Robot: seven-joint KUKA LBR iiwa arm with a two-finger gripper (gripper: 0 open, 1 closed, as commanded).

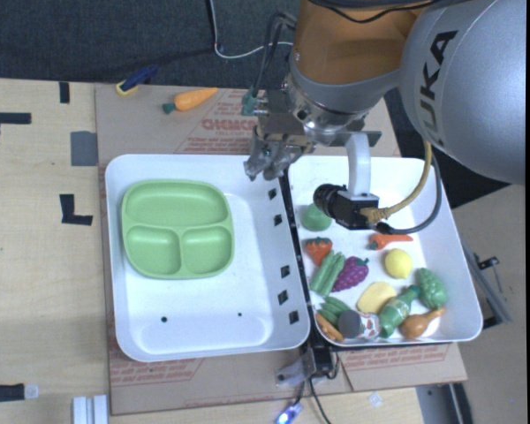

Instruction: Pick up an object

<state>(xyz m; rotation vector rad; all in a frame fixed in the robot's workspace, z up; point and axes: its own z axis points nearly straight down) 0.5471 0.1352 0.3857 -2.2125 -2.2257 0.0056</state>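
Observation:
My gripper hangs over the back edge where the two bins meet, raised above the rim, with nothing seen between its fingers. The right bin holds several toy foods: a green round piece, a strawberry, a green pod, purple grapes, a lemon, a small carrot, a yellow piece, broccoli and a pear. These all lie to the right of and nearer than the gripper.
The left bin holds a green divided plate at its back left. A toy carrot and a blue and yellow item lie on the bench behind the bins. The arm's big body looms over the right bin's back.

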